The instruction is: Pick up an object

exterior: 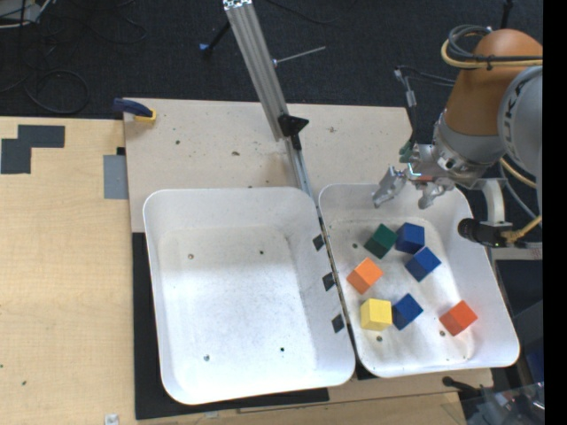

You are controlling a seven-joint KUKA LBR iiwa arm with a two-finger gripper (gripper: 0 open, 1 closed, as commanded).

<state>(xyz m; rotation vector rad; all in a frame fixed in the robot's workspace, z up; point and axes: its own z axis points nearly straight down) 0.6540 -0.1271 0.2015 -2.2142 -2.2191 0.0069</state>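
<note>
My arm (505, 96): one unit, entering at the right edge. Casing grey, smooth and rounded, with a broad orange band (485, 73) above my wrist, domed at the top and catching the light. Cables: a pale looped bundle (462, 42) over the top of the orange section; a thin dark line running down its left side; a yellow-tinted cable (523, 227) near the black fitting (483, 231) below my forearm. Wrist: grey collar narrowing to a small metal head with a speck of green-blue on it. My gripper (407, 189): two short fingers (386, 189), bare silver-grey metal, angular in outline.
</note>
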